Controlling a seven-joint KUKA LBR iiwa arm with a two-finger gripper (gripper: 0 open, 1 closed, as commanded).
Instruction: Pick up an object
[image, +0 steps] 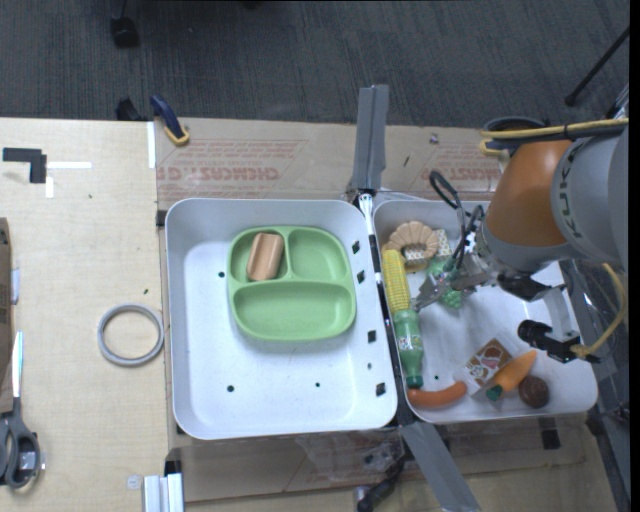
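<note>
The arm (545, 195) reaches in from the right over the right bin (585, 398), and its pincer (447, 285) hangs low near the bin's left side, just right of the corn (396, 279). Something small and green (447, 272) sits right at the fingertips, but whether the pincer is apart, together or clamped on it I cannot tell; the fingers blur into the clutter there.

Below the corn lies a green bottle (407, 345) along the bin's left wall, and past its end a sausage (436, 395) rests near the front edge. To the right are a small carton (488, 363), a carrot (513, 372) and a brown ball (533, 392), close together. A tan ridged biscuit (417, 241) lies behind the corn.

The left bin (270, 400) holds a green divided plate (293, 283) with a bread roll (264, 256) in its rear left compartment.

On the table (70, 260) left of the bins lie a tape ring (131, 333) and scissors (17, 440).
</note>
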